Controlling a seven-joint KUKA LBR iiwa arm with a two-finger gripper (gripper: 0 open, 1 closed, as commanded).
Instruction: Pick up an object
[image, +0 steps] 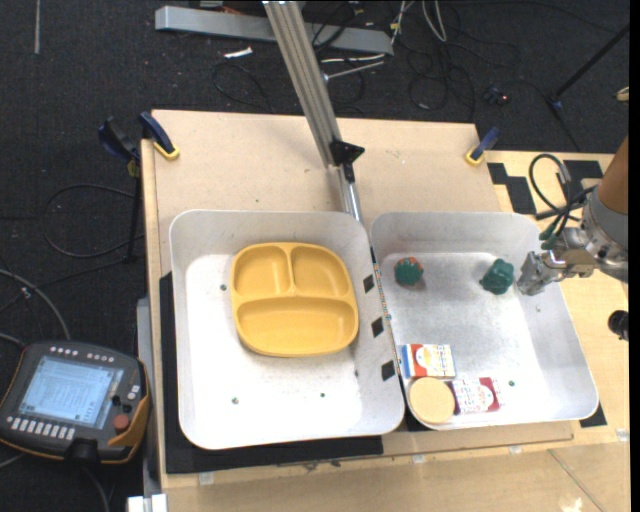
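Tabletop (250, 150) carries two white bins side by side. Over at the right bin's (560, 350) far right edge sits the end effector (530, 275), just beside a small green object (497, 276); whether it's clenched or released, I can't tell from here. Another green-and-red piece (409, 271) lies further left. Near the front: two small cartons (427, 358) (475, 396) and a round tan disc (433, 399). The left bin (200, 300) holds a yellow divided plate (295, 299).

Even, bright overhead light; soft short shadows under the objects, mild glare on the white plastic bins (200, 330), slightly soft focus.
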